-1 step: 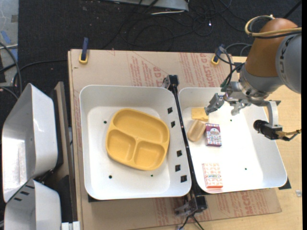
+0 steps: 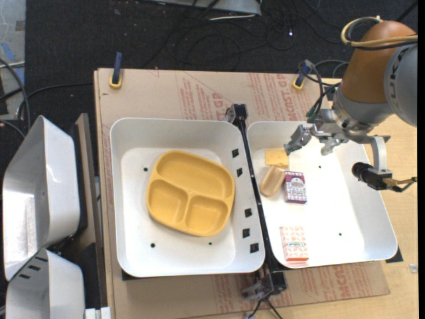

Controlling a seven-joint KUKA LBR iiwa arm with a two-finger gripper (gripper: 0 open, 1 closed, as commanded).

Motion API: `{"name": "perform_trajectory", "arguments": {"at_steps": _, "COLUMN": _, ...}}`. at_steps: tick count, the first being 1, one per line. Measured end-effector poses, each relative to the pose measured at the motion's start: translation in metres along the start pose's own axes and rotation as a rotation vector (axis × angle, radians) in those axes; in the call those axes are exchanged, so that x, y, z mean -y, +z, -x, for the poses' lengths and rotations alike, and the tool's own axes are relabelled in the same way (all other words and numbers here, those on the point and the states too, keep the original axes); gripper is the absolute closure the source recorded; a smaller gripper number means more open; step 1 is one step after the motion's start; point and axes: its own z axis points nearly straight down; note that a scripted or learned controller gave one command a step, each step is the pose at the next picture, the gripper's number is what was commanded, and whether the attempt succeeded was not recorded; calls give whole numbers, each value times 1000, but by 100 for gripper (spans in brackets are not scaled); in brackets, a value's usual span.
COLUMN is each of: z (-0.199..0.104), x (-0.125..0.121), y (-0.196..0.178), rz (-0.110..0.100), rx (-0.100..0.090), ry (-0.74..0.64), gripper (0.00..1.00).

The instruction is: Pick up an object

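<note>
The right bin point(image 2: 372, 224) holds a yellow block point(image 2: 276, 157), a tan rounded piece point(image 2: 271, 181), a small purple-and-white carton point(image 2: 295, 187) and a flat white-and-orange packet point(image 2: 295, 244). My gripper point(image 2: 312, 141) hangs over the bin's far left part, just right of and above the yellow block. Its fingers point(image 2: 296, 141) are spread apart with nothing between them. In the left bin point(image 2: 129, 178) lies a yellow divided plate point(image 2: 190, 193).
A black divider point(image 2: 252, 191) with clips runs between the two bins. Both bins rest on a cardboard sheet point(image 2: 192, 88) clamped at its far edge. White tubs point(image 2: 36, 185) stand off the bench to the left. Cables lie on the dark floor behind.
</note>
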Motion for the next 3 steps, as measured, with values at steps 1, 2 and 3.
{"name": "perform_trajectory", "arguments": {"at_steps": 1, "z": 10, "x": 4, "y": 55, "rz": -4, "rx": 0, "ry": 4, "gripper": 0}}
{"name": "perform_trajectory", "arguments": {"at_steps": 2, "z": 10, "x": 3, "y": 103, "rz": 3, "rx": -1, "ry": 5, "gripper": 0}}
{"name": "perform_trajectory", "arguments": {"at_steps": 3, "z": 9, "x": 1, "y": 89, "rz": 9, "rx": 0, "ry": 4, "gripper": 100}}
